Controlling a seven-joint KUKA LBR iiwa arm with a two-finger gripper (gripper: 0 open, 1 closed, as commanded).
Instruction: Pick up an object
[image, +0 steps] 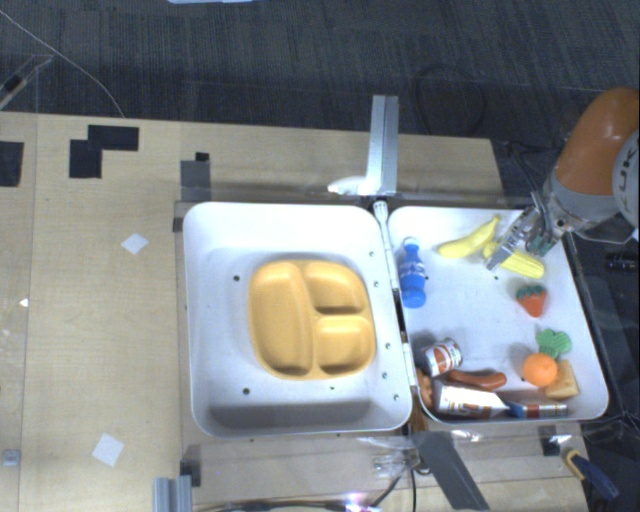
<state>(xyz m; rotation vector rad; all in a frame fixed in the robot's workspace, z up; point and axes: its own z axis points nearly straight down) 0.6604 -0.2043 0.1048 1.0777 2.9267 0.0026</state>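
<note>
Right bin (470, 300): gripper (510, 248) hides banana (470, 242)

Yellow divided tray (308, 318) in left bin (215, 300).

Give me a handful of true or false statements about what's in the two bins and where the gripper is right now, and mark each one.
1. The yellow divided tray lies in the left bin. True.
2. The blue bottle lies in the left bin. False: it lies in the right bin, close to the wall between the bins.
3. The gripper is over the far part of the right bin, at the yellow bananas. True.
4. The orange lies in the far left corner of the right bin. False: it is near the right bin's near right corner.
5. The strawberry lies on the yellow divided tray. False: it lies on the right bin's floor, nearer than the gripper.
</note>
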